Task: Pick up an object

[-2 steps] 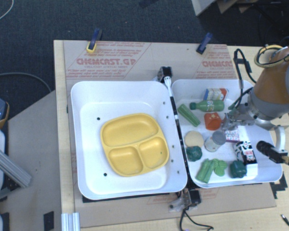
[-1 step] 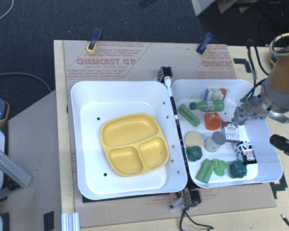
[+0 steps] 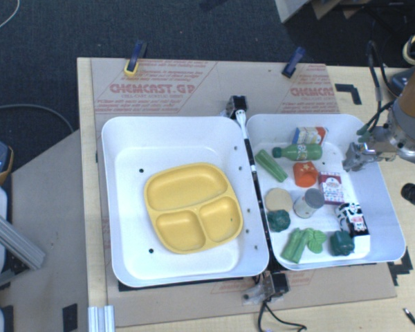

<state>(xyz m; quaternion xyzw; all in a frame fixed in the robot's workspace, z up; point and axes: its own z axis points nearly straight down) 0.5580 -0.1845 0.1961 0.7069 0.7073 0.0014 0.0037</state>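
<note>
Dark carpet floor all round; the surface (image 3: 194, 81) is a brown board printed CHEMCAST, clamped at the far edge with a yellow clamp (image 3: 133, 64) and a blue clamp (image 3: 293, 62). Two white bins side by side on it. Arm enters from the right, hand (image 3: 360, 154) sits over the right bin (image 3: 387, 206) near its right wall. Can't tell hand state, too small and blurred; nothing visibly between its parts.

Candidate objects all in the right bin, left of and below the hand: green bottle (image 3: 297, 152) and a small carton (image 3: 309, 135) to its left, orange cup (image 3: 305, 174) and red-white box (image 3: 330, 185) just below-left. Further down: grey can (image 3: 308, 203), tan disc (image 3: 278, 200), black-white cow toy (image 3: 351, 218), green toys (image 3: 304, 243) at the near edge.

Left bin (image 3: 117, 185), well away from the hand, holds a yellow divided tray (image 3: 192, 206).
</note>
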